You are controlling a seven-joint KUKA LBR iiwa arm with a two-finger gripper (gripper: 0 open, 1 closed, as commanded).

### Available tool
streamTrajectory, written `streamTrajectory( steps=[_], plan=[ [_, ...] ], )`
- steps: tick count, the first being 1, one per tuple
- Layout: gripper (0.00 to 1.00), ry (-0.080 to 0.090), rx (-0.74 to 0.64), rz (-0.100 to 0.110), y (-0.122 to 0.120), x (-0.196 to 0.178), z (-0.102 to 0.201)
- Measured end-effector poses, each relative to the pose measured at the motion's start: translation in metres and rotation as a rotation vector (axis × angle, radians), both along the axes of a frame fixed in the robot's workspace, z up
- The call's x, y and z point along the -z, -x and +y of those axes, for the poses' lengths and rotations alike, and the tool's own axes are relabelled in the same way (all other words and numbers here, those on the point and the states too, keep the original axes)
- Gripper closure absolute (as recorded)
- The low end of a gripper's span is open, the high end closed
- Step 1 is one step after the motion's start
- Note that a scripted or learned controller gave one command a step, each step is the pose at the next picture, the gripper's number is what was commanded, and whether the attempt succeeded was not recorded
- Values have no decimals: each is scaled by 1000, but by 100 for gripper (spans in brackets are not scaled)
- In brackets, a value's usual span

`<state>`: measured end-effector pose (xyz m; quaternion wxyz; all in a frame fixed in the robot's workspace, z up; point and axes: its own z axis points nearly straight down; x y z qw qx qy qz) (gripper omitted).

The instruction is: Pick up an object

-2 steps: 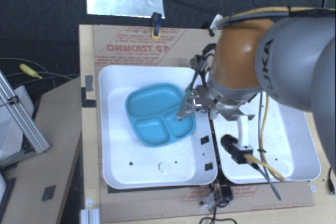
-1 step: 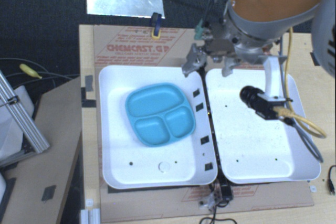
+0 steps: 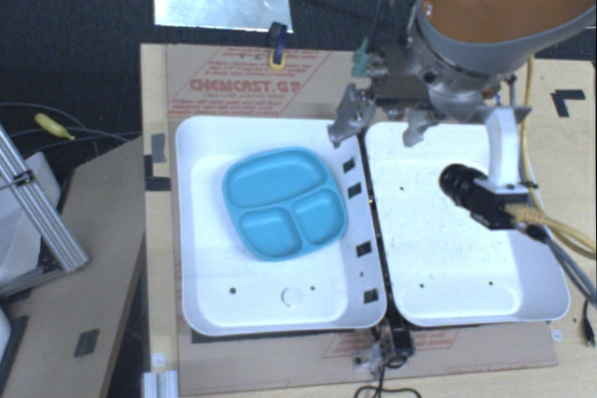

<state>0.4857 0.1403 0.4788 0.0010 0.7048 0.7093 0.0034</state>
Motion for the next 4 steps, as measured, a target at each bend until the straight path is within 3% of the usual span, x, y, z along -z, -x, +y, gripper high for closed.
streamTrajectory(
  steps=[1, 2, 3, 4],
  plan=[
    [100, 1, -4, 0, -2, -9, -1],
    [100, 6, 5, 16, 0, 107, 13],
    [100, -2, 3, -9, -2, -11, 2],
    [100, 5, 5, 13, 0, 80, 12]
  ],
)
